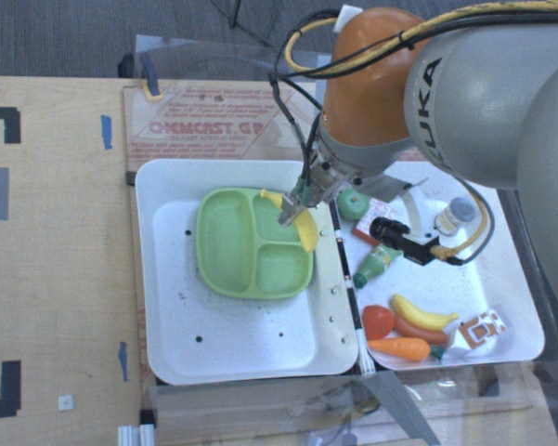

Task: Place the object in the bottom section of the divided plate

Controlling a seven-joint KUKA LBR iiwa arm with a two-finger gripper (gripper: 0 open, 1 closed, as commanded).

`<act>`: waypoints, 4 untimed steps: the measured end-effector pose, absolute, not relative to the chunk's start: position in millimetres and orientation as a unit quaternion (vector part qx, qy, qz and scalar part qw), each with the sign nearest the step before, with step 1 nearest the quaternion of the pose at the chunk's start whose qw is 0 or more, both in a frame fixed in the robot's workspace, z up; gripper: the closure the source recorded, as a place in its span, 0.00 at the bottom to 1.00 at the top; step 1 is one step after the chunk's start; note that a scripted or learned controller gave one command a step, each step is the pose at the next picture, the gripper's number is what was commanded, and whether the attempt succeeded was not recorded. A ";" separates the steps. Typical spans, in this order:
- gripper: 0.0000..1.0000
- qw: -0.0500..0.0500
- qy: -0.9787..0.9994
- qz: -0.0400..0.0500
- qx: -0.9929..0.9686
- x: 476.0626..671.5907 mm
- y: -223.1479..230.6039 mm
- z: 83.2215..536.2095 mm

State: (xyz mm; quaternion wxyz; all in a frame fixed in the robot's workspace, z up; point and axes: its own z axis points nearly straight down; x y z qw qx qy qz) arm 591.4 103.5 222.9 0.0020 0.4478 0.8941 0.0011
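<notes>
A thin yellow curved plastic piece [304, 229] is clamped between the fingers of the two-finger gripper [292, 214] over the right rim of the light-green divided plastic plate [246, 244].

Glossy green plastic plate [251, 244], smooth white bins [241, 351], matt wooden bench [56, 277]

A yellow object [305, 230] hangs tilted over the green divided plate's [232, 249] right rim.
</notes>
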 end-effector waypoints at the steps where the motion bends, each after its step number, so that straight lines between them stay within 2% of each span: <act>1: 1.00 0.000 0.928 0.000 0.371 581.9 175.3 189.5; 2: 1.00 0.002 0.921 0.001 0.390 585.3 181.9 261.7; 3: 0.00 0.002 0.921 0.001 0.390 585.2 182.1 261.6; 4: 0.00 0.002 0.910 0.001 0.415 593.0 164.2 259.7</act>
